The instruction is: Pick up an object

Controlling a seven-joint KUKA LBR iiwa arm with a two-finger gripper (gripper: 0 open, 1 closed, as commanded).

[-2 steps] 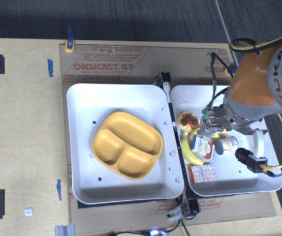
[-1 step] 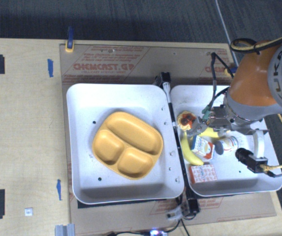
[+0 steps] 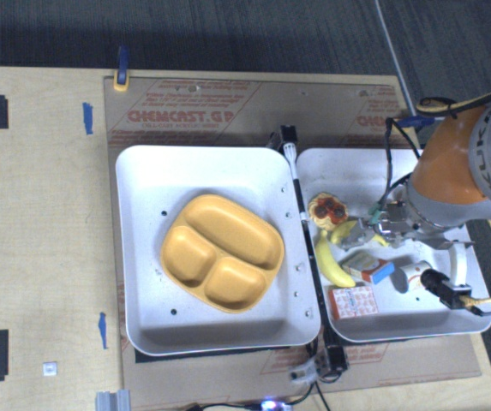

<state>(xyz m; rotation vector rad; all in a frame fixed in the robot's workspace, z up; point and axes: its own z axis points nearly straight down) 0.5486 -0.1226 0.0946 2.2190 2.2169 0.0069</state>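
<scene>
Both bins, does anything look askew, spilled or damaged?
The yellow divided tray sits rotated in the left bin, its edges not square with the walls. In the right bin the banana lies among a loose jumble by the gripper. Nothing looks spilled or broken.

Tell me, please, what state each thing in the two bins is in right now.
yellow divided plate: lying in the left bin, askew to its walls.
banana: lying flat in the right bin, near its left wall, unheld.
red-patterned card: flat on the floor, by the near wall.
blue and red box: lying beside the banana.
gripper: reaching into the right bin, over the clutter.
</scene>
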